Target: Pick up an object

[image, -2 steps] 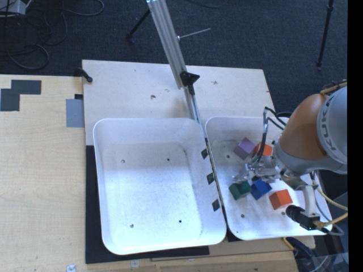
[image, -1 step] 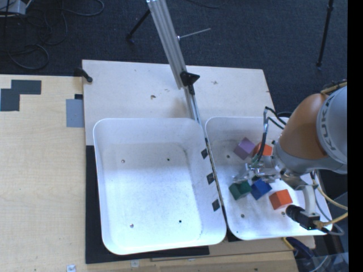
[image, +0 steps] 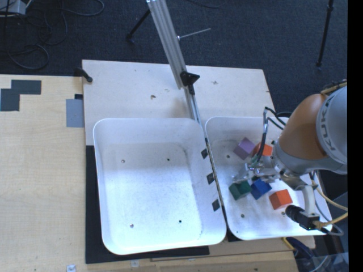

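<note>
Reaching in from three o'clock, hovered the hand [image: 253,168] low over a tight cluster in the right bin [image: 249,231]: green block [image: 239,190] and blue block [image: 260,188] at six o'clock of it, purple block [image: 245,148] at eleven, orange block [image: 280,199] at four. Finger spread impossible to tell. Best advised: centred over one block, kept off its neighbours, lifted straight up. Left bin [image: 113,135] lay at nine o'clock.

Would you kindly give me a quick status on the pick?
Gripper low in right bin, among the blocks. Green block and blue block just below it. Nothing visibly held.
</note>
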{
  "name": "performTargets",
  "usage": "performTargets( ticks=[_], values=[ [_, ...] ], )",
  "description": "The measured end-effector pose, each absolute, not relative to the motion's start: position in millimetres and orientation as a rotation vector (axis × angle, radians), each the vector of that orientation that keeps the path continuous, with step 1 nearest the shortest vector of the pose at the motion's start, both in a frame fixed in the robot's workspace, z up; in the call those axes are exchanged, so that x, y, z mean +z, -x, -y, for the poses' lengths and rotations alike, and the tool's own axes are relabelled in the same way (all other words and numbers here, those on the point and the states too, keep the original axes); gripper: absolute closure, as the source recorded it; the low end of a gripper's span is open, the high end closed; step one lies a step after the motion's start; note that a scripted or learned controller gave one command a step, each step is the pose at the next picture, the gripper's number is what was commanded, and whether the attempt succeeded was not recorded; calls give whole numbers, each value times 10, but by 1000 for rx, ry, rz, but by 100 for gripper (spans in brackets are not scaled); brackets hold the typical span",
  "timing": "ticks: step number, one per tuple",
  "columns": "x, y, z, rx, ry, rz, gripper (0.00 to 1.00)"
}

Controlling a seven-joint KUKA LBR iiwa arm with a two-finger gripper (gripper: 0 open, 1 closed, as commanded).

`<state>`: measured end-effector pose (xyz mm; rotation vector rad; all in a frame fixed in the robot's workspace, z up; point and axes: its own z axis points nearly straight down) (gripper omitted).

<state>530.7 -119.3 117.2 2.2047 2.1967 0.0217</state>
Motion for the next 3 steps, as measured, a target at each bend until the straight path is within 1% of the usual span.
performTargets(
  ticks=[3],
  values=[
    [1166,-5311,1187,21,-2201,-2199,0]
  ],
)
